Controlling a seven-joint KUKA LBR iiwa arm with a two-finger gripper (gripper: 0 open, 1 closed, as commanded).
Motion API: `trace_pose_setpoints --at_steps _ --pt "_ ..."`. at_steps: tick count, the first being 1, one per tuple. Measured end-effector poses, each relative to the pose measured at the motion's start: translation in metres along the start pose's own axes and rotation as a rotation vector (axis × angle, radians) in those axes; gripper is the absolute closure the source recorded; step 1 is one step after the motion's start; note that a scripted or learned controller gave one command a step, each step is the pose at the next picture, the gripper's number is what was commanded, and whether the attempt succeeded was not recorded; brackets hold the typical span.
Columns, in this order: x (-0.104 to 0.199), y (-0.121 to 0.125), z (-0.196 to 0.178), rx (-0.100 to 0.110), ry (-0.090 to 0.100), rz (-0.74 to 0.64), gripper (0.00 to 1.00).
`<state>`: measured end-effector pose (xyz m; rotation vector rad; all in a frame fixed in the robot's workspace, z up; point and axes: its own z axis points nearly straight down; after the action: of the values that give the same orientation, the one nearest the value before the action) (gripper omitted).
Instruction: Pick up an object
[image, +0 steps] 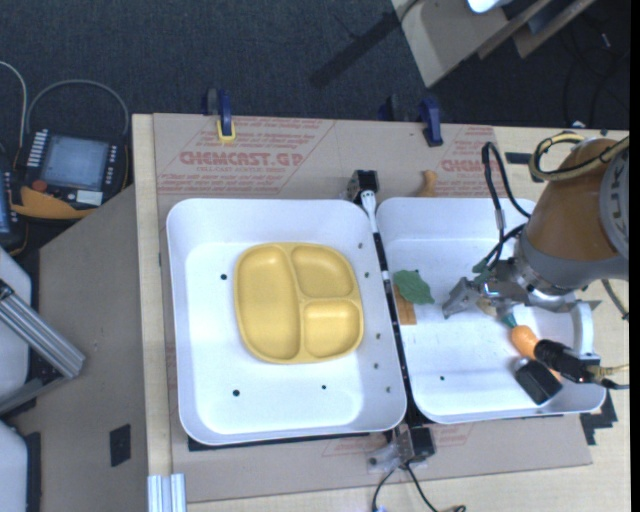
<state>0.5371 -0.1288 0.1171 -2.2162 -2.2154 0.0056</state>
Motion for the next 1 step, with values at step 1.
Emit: trace_pose_setpoints --at_steps 1 --pt "0.0005 -0.0004 0.0343 -0.004 -0.001 0.001 0.0"
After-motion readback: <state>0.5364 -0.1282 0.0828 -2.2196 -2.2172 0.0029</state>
